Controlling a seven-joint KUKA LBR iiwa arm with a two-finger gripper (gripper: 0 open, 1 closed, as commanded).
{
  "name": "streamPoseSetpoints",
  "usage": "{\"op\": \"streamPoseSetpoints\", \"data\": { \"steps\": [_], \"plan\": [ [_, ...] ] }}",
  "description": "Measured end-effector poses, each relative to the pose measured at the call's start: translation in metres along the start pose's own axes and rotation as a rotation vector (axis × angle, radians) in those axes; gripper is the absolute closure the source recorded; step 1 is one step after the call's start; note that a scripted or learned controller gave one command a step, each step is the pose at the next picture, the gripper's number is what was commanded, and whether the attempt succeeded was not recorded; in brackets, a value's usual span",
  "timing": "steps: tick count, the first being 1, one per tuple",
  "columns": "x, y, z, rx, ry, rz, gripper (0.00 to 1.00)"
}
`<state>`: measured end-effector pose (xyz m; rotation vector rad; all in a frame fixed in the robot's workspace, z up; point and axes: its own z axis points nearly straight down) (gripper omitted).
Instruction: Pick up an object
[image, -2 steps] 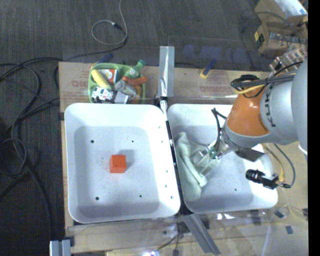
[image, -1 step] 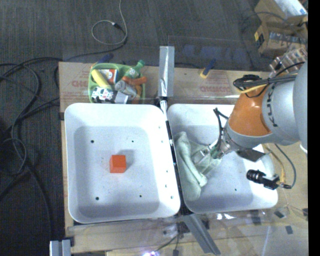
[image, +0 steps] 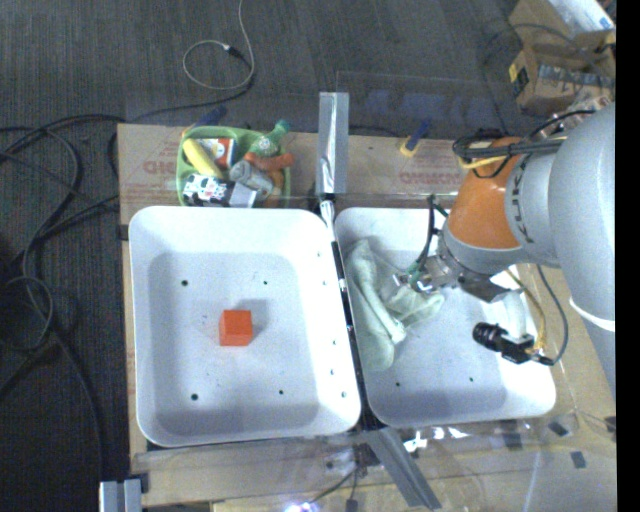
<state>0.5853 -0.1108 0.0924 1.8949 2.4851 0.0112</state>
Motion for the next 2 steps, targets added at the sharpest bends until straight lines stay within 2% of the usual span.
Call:
{"op": "streamPoseSetpoints", "data": {
  "steps": [1, 2],
  "plan": [
    [-0.0231, 0.0333, 0.0012, 0.001, 0.001, -0.070, 0.00],
    [-0.0235, 0.0352, -0.0072, 0.002, -0.003, -0.073, 1.00]
  ]
}}
